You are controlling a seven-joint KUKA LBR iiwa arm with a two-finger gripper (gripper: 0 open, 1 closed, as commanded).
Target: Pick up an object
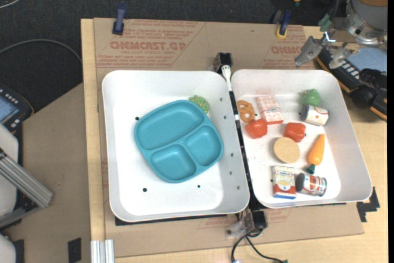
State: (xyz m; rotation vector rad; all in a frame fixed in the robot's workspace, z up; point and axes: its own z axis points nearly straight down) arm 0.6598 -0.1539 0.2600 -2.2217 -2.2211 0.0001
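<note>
Left bin holds teal plate; right bin holds toy foods.

The one camera is fixed above the worktop and looks down on it at a slant. It stands far enough to take in both white bins whole, with dark floor beyond the far edge. The pincer sits near the upper right corner of the view. The right bin lies just below it, and the left bin lies further to its left.
</note>
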